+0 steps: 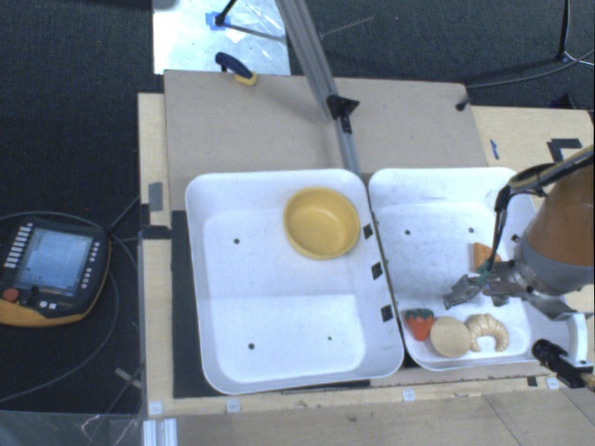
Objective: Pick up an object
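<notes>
Pincer (462,293) hangs in the right bin (437,189), fingers apart and bare, above a croissant (489,331).

Yellow bowl (322,222): smooth glossy plastic. White bins (279,342): smooth matt plastic. Bench (279,124): matt cardboard-like board.

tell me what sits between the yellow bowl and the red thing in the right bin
In the camera view, bare white floor of the left bin, then the bins' touching walls, separate the yellow bowl from the red thing.
</notes>
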{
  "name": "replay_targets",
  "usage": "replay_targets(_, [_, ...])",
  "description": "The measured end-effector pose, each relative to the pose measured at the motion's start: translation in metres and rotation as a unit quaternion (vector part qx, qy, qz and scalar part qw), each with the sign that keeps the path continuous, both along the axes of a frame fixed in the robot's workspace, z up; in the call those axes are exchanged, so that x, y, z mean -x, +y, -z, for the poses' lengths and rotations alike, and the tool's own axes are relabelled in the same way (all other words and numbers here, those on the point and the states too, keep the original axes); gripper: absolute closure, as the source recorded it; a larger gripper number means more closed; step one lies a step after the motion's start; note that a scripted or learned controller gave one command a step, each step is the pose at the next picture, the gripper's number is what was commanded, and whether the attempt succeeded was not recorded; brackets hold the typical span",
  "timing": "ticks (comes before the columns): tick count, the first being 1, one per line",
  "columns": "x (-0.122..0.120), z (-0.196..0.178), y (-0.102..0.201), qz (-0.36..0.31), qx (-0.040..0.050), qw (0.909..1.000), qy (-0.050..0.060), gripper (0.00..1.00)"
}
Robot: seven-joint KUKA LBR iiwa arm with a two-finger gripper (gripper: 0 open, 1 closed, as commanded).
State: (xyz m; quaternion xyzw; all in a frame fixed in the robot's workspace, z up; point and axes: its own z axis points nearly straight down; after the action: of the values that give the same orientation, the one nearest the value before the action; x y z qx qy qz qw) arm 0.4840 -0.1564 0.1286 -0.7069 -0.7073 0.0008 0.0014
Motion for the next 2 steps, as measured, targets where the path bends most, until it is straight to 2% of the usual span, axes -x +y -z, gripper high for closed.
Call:
replay_targets(1, [-0.001,-0.012,-0.001,0.0,0.0007,1.0,-0.002,1.0])
replay_targets(2, [-0.011,-0.065,0.004,0.0,0.0009,1.0,-0.004,1.0])
